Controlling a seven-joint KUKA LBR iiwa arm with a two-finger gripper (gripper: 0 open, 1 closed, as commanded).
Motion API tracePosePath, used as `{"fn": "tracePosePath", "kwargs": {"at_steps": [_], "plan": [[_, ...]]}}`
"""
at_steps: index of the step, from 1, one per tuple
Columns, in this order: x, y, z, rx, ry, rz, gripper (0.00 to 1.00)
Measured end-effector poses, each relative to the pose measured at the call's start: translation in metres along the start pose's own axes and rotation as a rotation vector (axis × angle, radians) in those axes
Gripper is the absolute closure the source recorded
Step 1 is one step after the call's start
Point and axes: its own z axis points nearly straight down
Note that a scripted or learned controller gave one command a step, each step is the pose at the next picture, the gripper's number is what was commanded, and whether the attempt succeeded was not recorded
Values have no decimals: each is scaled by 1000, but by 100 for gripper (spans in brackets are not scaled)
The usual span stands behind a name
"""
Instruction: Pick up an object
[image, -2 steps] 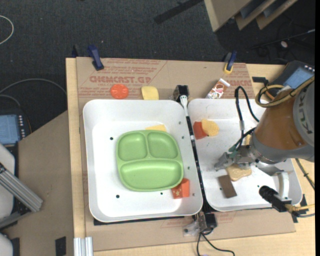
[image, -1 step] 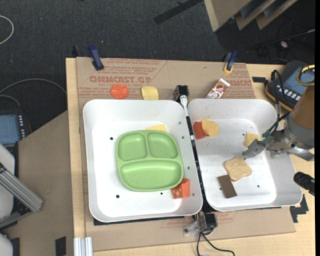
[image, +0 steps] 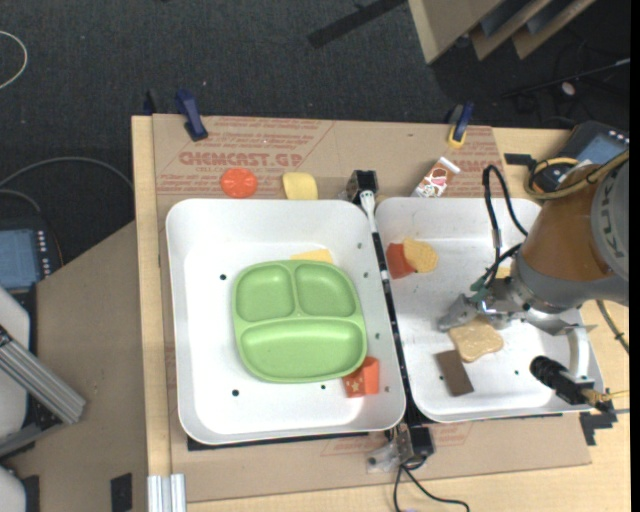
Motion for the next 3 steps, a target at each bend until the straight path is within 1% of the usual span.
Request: {"fn": "tracePosePath", "kwargs": {"at_steps": [1, 2, 3], "plan": [[-79, 42, -4, 1, 11, 1, 0], [-77, 114, -4, -5, 7, -4, 0], [16, 54, -15, -1, 3, -4, 0]]}}
